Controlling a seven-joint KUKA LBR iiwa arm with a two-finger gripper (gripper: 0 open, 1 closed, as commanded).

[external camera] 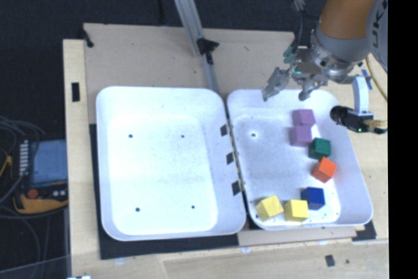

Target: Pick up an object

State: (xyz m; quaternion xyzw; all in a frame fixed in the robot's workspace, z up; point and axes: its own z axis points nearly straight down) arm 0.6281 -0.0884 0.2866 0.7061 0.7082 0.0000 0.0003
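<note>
Gripper (288, 90) hung spread, nothing pinched, over top edge of right bin (261, 160) — upper right of frame. Purple blocks (302, 127) just below it; green (320, 147), orange (324, 169), blue (313, 196) down right side — two yellow (282, 208) at bottom. Left bin (163, 160) beside.

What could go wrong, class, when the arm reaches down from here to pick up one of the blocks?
1. The purple blocks touch, and the green block sits close below, so the open pincer might snag a neighbour.
2. The two yellow blocks and the blue block lie against the right bin rim, which may block a finger.
</note>
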